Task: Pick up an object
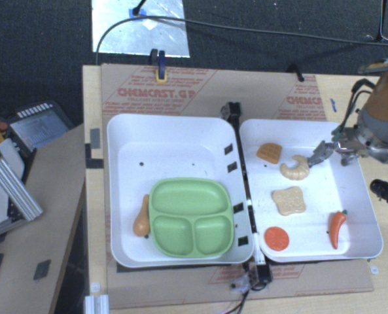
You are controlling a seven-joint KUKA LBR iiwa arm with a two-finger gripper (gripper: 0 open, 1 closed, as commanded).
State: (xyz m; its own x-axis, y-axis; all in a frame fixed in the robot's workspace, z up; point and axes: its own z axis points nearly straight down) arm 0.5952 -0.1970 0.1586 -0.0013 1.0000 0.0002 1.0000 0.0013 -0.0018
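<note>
White bins sit side by side on cardboard-covered bench. Left bin (125, 175): green 3-compartment tray (190, 216) fills its 6 o'clock half, front edge tight to bin wall; tan pear-shaped piece (142, 218) touches tray's 9 o'clock side. Upper half of that bin is bare floor.

Right bin (360, 195): croissant-shaped piece (295, 169) near centre-top, brown cookie (269, 152) at its 10 o'clock, just apart. Beige toast slice (289, 200) at croissant's 6 o'clock, orange disc (277, 238) further down near front wall, chili pepper (337, 228) at 4 o'clock, near right wall.

Gripper (317, 157) comes in from 3 o'clock, tilted, tips just beside croissant's 3 o'clock end. Can't tell if fingers are apart or together; nothing visibly between them. Bare floor w/ room lies betw. toast and pepper and along bin's right wall.
</note>
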